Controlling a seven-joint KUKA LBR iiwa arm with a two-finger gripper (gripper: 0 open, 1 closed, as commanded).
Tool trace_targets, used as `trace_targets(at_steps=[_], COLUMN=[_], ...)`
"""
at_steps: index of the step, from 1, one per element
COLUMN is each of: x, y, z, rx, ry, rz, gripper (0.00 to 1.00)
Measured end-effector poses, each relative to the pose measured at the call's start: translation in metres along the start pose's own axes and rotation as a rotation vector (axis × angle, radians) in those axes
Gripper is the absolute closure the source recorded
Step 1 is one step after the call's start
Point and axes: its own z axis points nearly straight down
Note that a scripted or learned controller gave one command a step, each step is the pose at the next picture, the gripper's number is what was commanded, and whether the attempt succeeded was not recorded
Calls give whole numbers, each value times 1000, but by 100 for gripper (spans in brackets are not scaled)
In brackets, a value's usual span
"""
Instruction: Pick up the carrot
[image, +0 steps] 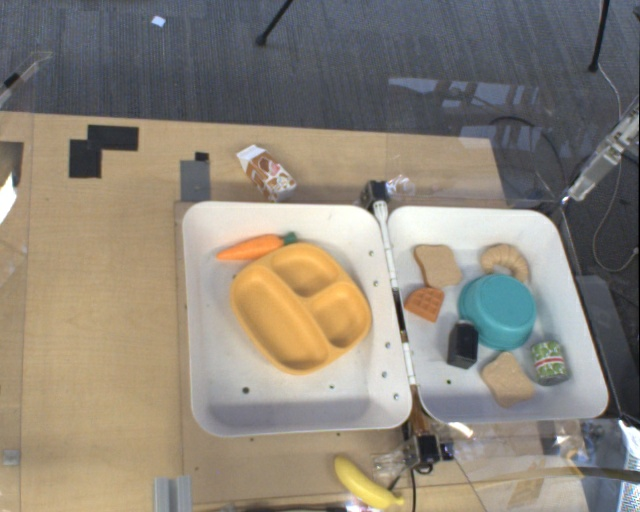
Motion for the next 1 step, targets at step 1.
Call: trace_targets(at_steps=[1], x=[-8], y=[9], z=[78], rx=[5], ry=[11], rz=[192], gripper=[0])
